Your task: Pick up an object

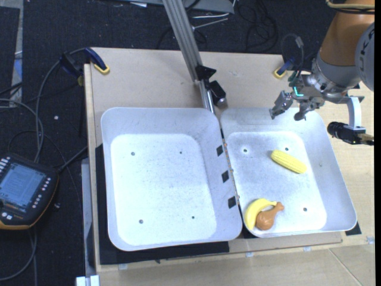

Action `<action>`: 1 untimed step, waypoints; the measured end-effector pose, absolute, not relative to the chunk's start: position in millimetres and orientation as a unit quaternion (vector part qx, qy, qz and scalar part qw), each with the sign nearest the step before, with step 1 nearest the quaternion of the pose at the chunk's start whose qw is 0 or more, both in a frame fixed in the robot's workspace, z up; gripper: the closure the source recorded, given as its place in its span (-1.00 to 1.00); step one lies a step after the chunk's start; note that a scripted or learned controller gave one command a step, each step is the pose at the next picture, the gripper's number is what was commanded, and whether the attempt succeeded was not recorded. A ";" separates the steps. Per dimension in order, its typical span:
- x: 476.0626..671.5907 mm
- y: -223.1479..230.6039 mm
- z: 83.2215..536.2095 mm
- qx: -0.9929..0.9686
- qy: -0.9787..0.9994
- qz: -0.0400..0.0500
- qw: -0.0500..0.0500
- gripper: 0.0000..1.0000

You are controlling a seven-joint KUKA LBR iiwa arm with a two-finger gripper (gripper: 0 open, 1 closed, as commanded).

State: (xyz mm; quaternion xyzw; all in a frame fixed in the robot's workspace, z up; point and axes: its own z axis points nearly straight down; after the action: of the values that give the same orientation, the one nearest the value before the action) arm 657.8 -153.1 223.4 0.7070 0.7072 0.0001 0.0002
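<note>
The arm [348, 34] is reaching in from the right, its orange band sitting above the grey wrist, and is hanging over the far edge of the right bin [336, 177]. The gripper [290, 107] is pointing down toward that bin's far rim, its two fingers [280, 108] standing spread apart with nothing between them.

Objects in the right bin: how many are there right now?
3: a corn cob mid-bin, plus a banana and a chicken drumstick touching each other at the near-left corner.

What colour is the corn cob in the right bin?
Yellow; the corn cob shows best in the camera view.
</note>
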 end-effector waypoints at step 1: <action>657.8 -153.1 223.4 0.707 0.707 0.000 0.000 -1.00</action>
State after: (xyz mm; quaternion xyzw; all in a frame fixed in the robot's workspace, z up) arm 657.8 -153.1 223.4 0.7070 0.7072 0.0000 0.0001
